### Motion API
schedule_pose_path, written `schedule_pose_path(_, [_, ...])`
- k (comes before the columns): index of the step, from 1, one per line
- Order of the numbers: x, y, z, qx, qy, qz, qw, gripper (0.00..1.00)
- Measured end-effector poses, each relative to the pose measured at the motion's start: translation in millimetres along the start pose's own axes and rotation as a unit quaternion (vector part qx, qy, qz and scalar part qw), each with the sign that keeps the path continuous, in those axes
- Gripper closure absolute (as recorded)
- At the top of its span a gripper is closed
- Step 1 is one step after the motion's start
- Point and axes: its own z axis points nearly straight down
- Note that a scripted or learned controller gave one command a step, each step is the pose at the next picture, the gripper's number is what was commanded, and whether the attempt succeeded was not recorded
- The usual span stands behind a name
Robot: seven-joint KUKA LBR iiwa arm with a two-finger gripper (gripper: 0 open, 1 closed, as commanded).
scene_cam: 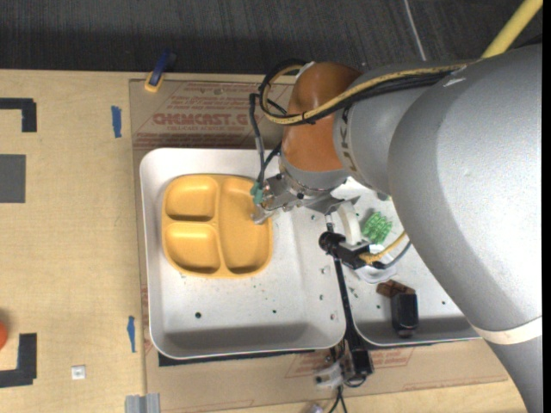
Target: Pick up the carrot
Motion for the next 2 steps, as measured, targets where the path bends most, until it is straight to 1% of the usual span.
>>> schedule_pose_path(1, [15.2, -17.8, -101.1, 0.008, -0.006, 0.060, 0.9982, 1.00])
schedule_pose_path(2, [15.2, -18.0, -100.8, 0.008, -0.006, 0.060, 0.9982, 0.00])
